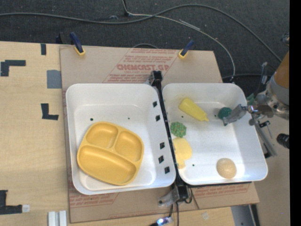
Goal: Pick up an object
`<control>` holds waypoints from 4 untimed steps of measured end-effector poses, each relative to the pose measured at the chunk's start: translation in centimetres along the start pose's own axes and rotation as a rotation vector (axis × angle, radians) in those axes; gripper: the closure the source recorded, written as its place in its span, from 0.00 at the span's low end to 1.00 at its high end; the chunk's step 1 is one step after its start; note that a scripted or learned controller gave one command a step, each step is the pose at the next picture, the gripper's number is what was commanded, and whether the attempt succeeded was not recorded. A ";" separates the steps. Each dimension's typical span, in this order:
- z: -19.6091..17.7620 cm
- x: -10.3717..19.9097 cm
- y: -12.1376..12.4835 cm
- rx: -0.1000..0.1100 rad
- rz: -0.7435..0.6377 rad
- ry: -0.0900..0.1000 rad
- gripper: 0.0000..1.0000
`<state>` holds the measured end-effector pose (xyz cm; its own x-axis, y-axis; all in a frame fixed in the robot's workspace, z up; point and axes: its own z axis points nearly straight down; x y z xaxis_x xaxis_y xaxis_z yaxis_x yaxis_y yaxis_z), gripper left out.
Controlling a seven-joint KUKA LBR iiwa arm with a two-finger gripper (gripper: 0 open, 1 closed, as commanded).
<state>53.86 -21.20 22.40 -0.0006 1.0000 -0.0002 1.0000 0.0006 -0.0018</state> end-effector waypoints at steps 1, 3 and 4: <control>5.4 -0.1 1.0 0.004 -0.001 0.000 0.00; 14.1 -0.6 0.1 -0.001 -0.001 -0.002 0.00; 12.7 -0.7 0.2 -0.006 0.000 -0.005 1.00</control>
<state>54.03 -21.87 9.65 -0.0011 1.0000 -0.0052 1.0000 0.0011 0.0039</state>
